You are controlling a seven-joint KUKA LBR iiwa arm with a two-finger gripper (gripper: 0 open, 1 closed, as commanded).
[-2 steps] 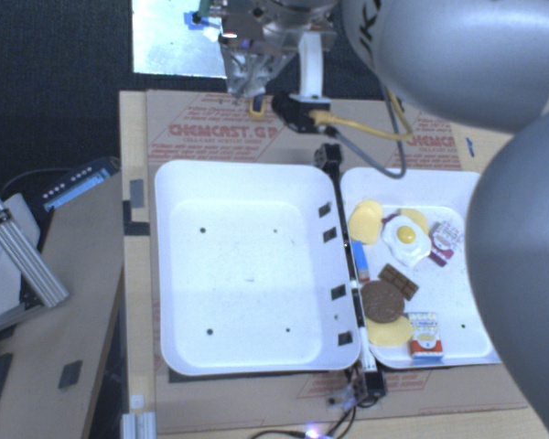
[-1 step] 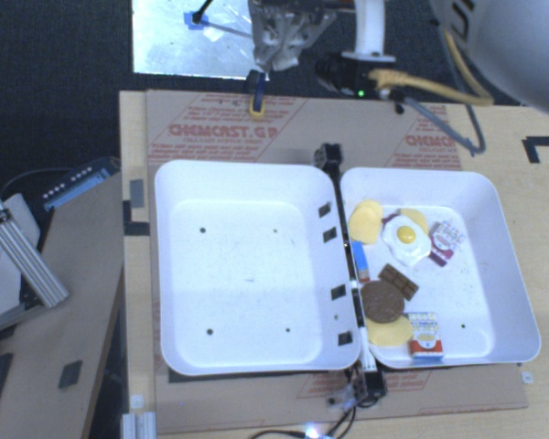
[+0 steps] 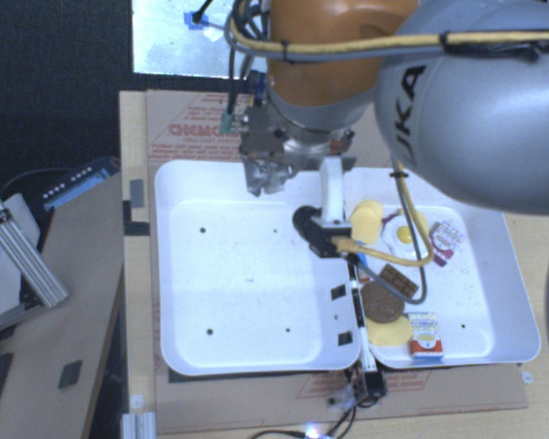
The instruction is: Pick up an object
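At right bin [image 3: 494,273] front, box [image 3: 425,337] with red-blue label; arm [image 3: 476,99] lettered "UKA"

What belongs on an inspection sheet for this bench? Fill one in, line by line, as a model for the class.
Surface: two white bins side by side; the left bin has small dark dots on its floor, the right bin holds the things.
Job's things: yellow lump, toy fried egg, red-printed packet, brown round biscuit and small box, all in the right bin.
Clutter: nothing seen.
Grippers: gripper over the left bin's far rim, nothing seen in it.
Cables: yellow cable across the arm; dark wires at the bench's front edge.
Surroundings: printed cardboard under the bins; metal rail at the left.
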